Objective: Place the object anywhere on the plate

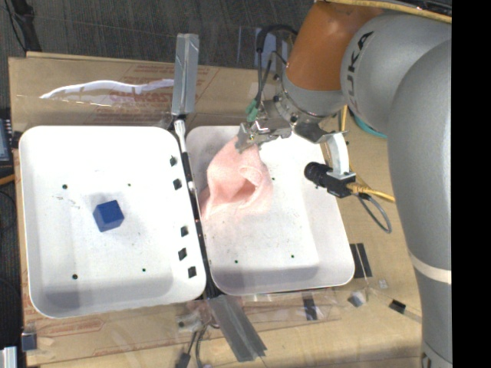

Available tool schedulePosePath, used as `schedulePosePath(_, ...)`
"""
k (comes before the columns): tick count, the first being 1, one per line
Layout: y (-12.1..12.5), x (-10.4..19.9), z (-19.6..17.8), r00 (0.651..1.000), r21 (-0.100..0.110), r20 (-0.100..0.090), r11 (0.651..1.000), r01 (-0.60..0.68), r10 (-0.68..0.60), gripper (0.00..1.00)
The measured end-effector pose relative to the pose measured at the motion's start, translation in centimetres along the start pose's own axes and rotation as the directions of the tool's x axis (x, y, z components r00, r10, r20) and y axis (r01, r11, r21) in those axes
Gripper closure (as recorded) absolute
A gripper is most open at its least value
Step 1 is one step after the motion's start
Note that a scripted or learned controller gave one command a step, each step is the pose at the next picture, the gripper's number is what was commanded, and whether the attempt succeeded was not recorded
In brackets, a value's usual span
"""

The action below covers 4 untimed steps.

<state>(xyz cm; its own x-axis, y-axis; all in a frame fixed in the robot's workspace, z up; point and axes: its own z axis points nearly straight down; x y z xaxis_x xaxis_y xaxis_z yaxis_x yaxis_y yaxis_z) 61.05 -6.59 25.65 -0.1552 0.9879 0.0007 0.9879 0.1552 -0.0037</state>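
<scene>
The arm's grey body [418,167] looms nearest, reaching over the right bin [322,259]. Its end effector [253,135] sits at the top edge of the pink cloth [236,181] in that bin, apparently pinching it, though I cannot tell whether it is truly clamped. No plate is evident; a blue cube [109,214] lies in the left bin [46,282], well apart from the cloth.

The grey arm with its orange band [399,90] runs off the top and right edges, so its base is out of sight. Its bulk covers the far right corner of the right-hand shallow white bin [330,259]. The metal gripper [257,133] sits against the top of the crumpled pink cloth [238,182]; its fingertips are too small and cluttered to tell apart, and whether they pinch the cloth cannot be told. The cloth hides the bin floor beneath it.
</scene>
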Motion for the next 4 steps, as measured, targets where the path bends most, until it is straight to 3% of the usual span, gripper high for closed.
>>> schedulePosePath(1,0.1,0.3,2.6,1.0,0.001,0.001,1.0,0.008,-0.008,1.0)
schedulePosePath(2,-0.8,4.5,2.0,0.915,0.001,0.0,0.915,0.402,-0.402,1.0)
schedulePosePath(3,-1.3,8.9,2.5,0.684,0.001,0.0,0.684,0.73,-0.73,1.0)
schedulePosePath(4,-3.0,13.4,3.5,0.343,0.002,0.0,0.343,0.939,-0.939,1.0)
